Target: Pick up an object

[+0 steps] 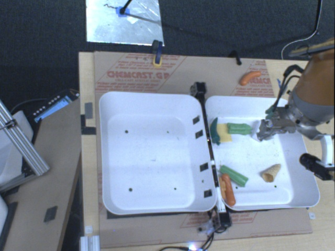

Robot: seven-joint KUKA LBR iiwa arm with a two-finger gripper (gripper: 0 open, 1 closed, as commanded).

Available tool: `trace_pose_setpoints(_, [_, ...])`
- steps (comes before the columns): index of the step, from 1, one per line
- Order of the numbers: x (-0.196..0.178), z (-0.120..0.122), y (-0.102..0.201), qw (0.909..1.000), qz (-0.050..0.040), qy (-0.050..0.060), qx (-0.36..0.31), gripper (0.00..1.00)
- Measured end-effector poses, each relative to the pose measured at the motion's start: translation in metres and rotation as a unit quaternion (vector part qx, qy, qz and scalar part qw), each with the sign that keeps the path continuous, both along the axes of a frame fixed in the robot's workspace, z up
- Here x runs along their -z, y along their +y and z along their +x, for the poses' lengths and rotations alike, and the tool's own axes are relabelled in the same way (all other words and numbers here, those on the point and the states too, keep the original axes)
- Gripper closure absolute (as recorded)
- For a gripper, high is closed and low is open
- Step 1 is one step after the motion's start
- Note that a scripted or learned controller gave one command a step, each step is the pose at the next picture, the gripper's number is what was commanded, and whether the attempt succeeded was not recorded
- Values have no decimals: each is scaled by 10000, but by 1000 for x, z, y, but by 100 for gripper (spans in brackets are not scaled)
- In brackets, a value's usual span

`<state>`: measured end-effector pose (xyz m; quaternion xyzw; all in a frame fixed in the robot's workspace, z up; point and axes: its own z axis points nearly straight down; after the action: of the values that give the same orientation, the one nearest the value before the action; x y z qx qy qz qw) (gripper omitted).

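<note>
My gripper (pixel 260 131) hangs low over the right bin (pixel 293 192), near its upper middle. Its tip is right at the right end of a green piece (pixel 239 128) that lies across a yellow block (pixel 225 133). A dark green curved piece (pixel 213 130) rests against the bin's left wall beside the yellow block. Lower in the same bin lie a green stick (pixel 234 175), an orange carrot-like piece (pixel 227 189) and a tan cone (pixel 271 172). Nothing shows between the gripper's tips.
The left bin (pixel 112 114) sits beside the right one, joined by a black clamp strip (pixel 209 156). An orange sausage-like object (pixel 250 78) lies on the board behind the right bin. A yellow and blue clamp (pixel 157 54) holds the board's back edge.
</note>
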<state>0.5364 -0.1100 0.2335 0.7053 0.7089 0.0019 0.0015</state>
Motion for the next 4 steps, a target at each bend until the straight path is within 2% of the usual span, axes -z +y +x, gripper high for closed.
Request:
trace_pose_setpoints(1, [-148,34,-21,10000,-29,-73,1,100])
trace_pose_setpoints(2, [-307,10,-2,10000,-17,-69,-11,100])
trace_pose_setpoints(3, [-301,-51,26,10000,0,18,-3,100])
trace_pose_setpoints(4, [-302,-50,49,10000,-2,8,0,100])
